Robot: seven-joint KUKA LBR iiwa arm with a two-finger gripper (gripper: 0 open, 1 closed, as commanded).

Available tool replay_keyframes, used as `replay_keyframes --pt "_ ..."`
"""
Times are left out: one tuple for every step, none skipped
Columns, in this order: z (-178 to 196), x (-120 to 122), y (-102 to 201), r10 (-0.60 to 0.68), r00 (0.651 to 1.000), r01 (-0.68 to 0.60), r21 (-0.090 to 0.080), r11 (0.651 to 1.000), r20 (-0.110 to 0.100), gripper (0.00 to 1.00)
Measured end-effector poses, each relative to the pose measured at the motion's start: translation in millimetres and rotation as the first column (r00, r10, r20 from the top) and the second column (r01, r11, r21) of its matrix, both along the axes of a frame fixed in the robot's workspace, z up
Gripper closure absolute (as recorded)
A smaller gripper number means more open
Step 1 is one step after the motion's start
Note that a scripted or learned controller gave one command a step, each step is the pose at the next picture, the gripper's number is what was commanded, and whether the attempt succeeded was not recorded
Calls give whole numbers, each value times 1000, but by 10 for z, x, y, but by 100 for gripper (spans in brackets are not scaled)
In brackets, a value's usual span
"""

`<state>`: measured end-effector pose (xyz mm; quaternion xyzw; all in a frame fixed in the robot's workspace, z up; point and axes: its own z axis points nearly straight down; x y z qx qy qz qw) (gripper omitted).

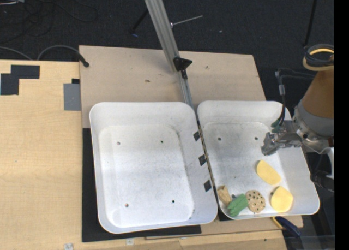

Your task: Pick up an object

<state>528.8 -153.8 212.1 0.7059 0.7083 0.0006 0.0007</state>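
Your pincer (268, 144) hangs over the right white bin (240, 113); you cannot tell its grip. The flat yellow round piece (268, 172) lies just below it.

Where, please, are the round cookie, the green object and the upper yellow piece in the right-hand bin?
round cookie (254, 201): camera view, centre of its speckled top.
green object (238, 205): camera view, middle of its body.
upper yellow piece (268, 172): camera view, centre of its upper face.

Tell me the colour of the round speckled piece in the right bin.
Brown with dark specks, like a cookie; the camera view shows it.
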Motion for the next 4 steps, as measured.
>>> replay_keyframes --pt "65 206 589 2 1000 -2 3 1000 -3 100" --pt "-13 445 1056 1 1000 -1 2 1000 -4 100" --pt "-66 633 1516 0 1000 0 2 1000 -4 100" --pt "132 824 1976 0 1000 0 2 1000 -2 100"
